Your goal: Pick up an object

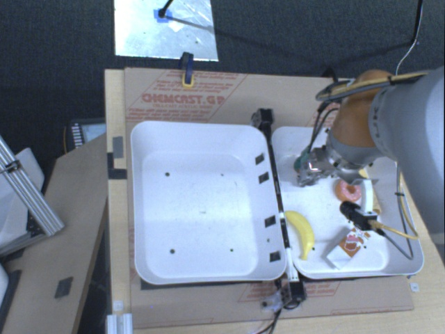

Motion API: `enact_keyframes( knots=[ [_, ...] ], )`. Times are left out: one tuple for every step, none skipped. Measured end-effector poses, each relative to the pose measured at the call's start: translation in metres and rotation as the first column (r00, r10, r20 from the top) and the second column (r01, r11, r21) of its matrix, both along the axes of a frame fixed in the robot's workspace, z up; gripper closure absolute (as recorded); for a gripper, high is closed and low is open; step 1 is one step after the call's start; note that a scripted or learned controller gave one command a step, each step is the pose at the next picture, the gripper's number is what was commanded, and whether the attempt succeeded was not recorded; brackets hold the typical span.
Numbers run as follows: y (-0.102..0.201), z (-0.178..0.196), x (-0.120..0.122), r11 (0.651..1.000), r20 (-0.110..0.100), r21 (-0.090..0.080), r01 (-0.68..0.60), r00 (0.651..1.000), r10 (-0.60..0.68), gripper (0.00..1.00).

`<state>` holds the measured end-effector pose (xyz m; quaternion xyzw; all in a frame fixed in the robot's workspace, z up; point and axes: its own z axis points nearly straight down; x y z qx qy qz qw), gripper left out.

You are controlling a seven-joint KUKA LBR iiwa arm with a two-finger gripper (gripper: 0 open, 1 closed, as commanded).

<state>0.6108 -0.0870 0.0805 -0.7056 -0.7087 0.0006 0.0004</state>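
Observation:
The arm reaches in from the right, and my gripper [309, 172] is low over the upper left part of the right bin [292, 139]. A small teal thing [301, 163] shows right at its left side; I cannot see whether it is held. A yellow banana [301, 232] lies below the gripper near the bin's left wall. At the bin's front sits a small white and red box [345, 248]. A pink ring-shaped thing [349, 191] lies to the gripper's right, partly under the wrist, with a yellow and white thing [368, 195] beside it.
The left bin [201, 200] adjoins the right one along a wall with black clips [267, 178]. Both bins stand on a cardboard sheet [184, 97]. A shiny foil sheet [165, 19] lies behind the bench.

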Motion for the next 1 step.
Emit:
enact_keyframes(
  knots=[
    [0.0212,0.1108,-0.0185,1.0,0.013,0.0,-0.001,1.0,0.001,1.0]
  ],
)
